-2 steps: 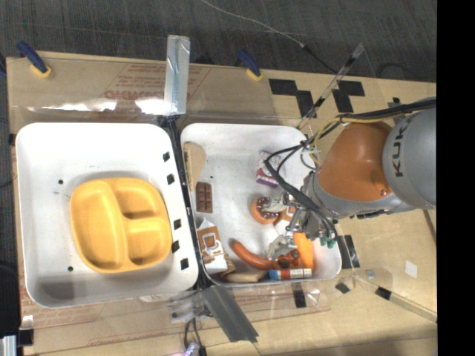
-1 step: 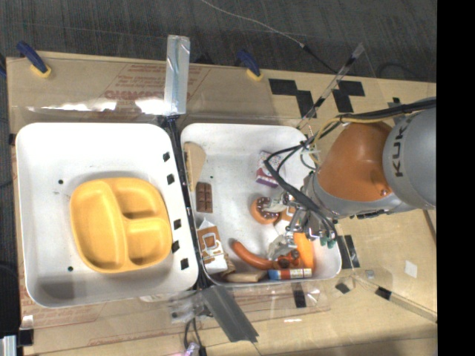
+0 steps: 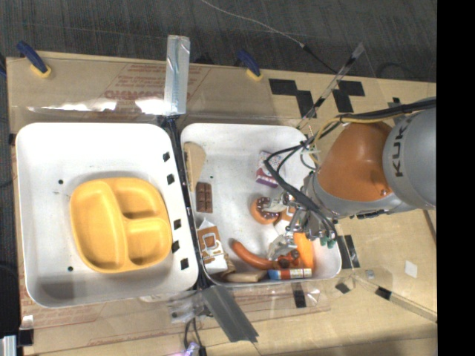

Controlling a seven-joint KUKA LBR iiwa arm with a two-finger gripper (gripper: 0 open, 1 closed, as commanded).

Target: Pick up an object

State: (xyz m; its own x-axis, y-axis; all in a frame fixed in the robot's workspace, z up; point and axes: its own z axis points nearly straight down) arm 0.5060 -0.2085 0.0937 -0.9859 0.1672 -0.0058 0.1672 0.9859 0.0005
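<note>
Camera view: reaching in from the right over the right bin (image 3: 223, 143), gripper (image 3: 292, 237) hanging low among a clutter of small items at the bin's lower right corner; finger state impossible to tell, nothing visibly clamped, so the pick appearing not yet done. Nearest candidates lying just beside it: an orange block (image 3: 304, 252), a reddish sausage-shaped toy (image 3: 249, 254) and a round doughnut-like piece (image 3: 262, 210). Sitting in the left bin (image 3: 30, 169), well apart: a yellow divided tray (image 3: 119, 221).

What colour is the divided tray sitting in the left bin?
Yellow. The divided tray in the left bin shows clearly in the camera view.
</note>
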